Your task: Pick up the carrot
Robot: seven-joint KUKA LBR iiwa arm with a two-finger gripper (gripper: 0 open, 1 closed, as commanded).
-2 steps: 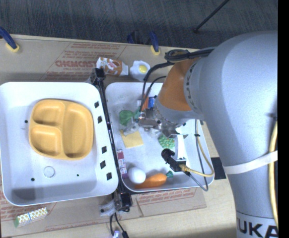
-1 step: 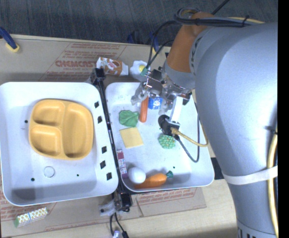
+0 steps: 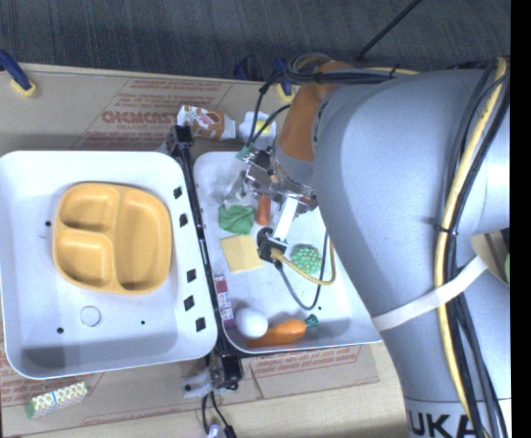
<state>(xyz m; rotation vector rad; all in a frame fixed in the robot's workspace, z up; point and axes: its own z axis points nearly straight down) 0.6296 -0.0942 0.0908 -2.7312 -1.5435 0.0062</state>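
Camera view: the carrot (image 3: 281,330) lies on its side along the near wall of the right bin (image 3: 338,322), just beside a white egg (image 3: 251,322) at its thick end. The pincer (image 3: 267,210) hangs well apart from it, above a green leaf (image 3: 236,217) and a yellow slice (image 3: 242,253); whether it is clenched or released cannot be told. The carrot looks light, stiff and smooth-skinned; a grip across its middle, clear of the egg and the wall, seems soundest.
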